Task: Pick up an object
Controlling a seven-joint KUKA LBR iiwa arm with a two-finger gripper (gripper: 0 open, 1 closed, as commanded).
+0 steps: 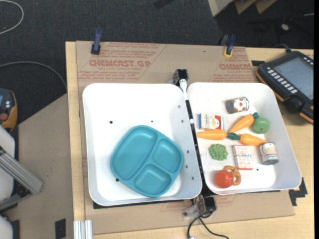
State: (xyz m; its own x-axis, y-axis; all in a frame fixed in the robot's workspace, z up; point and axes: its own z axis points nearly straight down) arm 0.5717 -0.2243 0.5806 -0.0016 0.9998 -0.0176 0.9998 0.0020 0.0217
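Nearest me, the red tomato (225, 178) sits at the near edge of the right bin (284, 176), apart from the carrots (212, 134), so I would descend straight over it, though how open my end effector is I cannot tell.

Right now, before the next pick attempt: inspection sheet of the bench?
Surface: cardboard-covered bench with two white bins side by side.
Job's things: right bin holds carrots, a tomato, small cans, small boxes, a green piece.
Clutter: blue divided plate in left bin.
Hand: nothing seen.
Cables: cable at front edge, loop on floor.
Surroundings: pendant at right, two clamps.
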